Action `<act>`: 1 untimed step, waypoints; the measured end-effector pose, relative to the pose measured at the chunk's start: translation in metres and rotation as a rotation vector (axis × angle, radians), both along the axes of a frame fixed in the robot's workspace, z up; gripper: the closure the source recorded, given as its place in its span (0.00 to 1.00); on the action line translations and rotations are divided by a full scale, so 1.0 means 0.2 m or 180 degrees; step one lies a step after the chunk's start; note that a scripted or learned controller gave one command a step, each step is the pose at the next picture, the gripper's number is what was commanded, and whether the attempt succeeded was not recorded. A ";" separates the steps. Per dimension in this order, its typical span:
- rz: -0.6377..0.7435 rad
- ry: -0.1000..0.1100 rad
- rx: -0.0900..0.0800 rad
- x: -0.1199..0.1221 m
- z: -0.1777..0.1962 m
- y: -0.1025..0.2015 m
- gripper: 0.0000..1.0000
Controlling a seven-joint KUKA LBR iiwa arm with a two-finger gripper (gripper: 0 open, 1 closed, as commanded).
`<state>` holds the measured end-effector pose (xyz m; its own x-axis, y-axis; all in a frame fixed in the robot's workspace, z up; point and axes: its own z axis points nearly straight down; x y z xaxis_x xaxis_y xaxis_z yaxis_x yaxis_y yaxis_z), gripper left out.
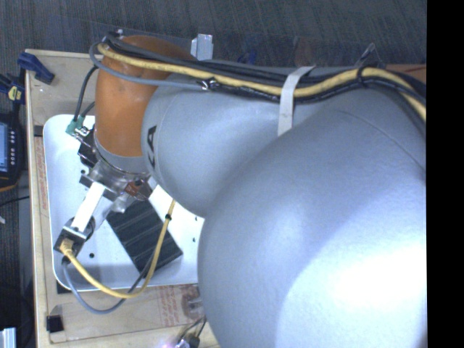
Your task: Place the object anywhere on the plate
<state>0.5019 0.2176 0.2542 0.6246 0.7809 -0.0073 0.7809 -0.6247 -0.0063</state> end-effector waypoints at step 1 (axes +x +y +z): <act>0.0321 -0.0012 0.0004 0.14 0.06 -0.34 1.00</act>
